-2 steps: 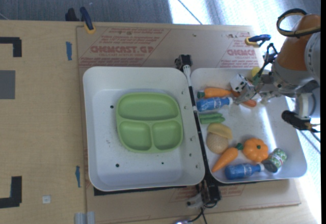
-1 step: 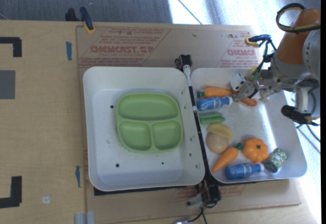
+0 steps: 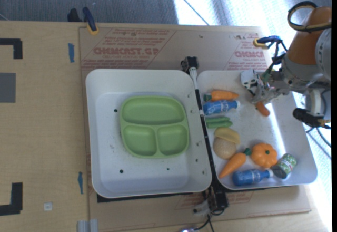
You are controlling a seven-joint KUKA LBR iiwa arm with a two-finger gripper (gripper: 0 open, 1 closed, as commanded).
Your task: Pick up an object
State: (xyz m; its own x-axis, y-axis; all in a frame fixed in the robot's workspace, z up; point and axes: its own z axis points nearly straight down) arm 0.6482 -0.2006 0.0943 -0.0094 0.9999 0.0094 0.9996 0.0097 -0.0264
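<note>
My gripper (image 3: 259, 92) hangs over the far right part of the right bin (image 3: 300, 144). A small orange piece (image 3: 263, 109) lies just below it, touching or nearly touching; I cannot tell which. Further left in the same bin lie an orange carrot (image 3: 224, 95), a blue bottle (image 3: 220, 107) and green beans (image 3: 218, 122). Toward the front are a yellow piece (image 3: 227, 134), a potato (image 3: 224, 147), a second carrot (image 3: 233, 164), an orange pumpkin (image 3: 263, 154), another blue bottle (image 3: 251, 176) and a green can (image 3: 286, 165).
The left bin (image 3: 100, 136) holds a green divided plate (image 3: 154, 125). Both bins rest on a cardboard sheet (image 3: 131, 46) held by clamps (image 3: 90, 21) at the far edge. The arm's grey and orange body (image 3: 308, 51) stands over the right bin's far right corner.
</note>
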